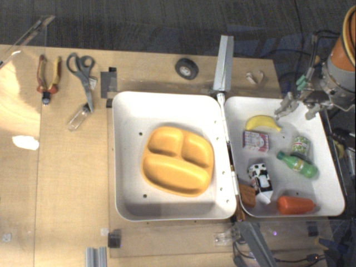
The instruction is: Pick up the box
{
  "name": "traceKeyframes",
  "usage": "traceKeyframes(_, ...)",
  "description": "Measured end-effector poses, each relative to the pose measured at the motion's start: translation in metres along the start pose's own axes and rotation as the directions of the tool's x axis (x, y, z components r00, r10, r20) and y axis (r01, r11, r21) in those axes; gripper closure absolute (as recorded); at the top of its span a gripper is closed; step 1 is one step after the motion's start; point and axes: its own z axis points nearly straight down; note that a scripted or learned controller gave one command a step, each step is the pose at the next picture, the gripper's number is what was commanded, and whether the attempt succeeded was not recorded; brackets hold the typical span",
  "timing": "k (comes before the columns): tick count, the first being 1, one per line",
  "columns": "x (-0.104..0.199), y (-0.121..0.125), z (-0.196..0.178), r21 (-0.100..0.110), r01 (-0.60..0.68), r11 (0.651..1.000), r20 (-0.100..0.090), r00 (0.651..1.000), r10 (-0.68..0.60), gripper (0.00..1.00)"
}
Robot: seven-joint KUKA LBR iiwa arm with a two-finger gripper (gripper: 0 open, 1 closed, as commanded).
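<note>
Spread wide and holding nothing, the hand [296,105] hangs over the upper right corner of the right bin [334,202], its two fingers splayed apart. Just below and left of it lies a banana [262,123], and touching the banana's underside sits the box [256,141] (pink and white, lying flat) in the bin's upper left part. Further down are a green bottle [298,165], a small can [301,145], a black-and-white carton [260,181] and an orange carrot [296,205]. The left bin [125,149] holds a yellow bread-shaped lump [178,160].
</note>
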Motion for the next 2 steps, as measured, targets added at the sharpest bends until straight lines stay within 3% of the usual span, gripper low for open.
traceKeyframes(1,0.017,0.017,0.082,0.001,0.014,1.0,0.0,1.0,-0.014,0.0)
traceKeyframes(2,0.032,0.029,0.173,-0.019,-0.024,1.0,0.002,1.0,0.024,0.0)
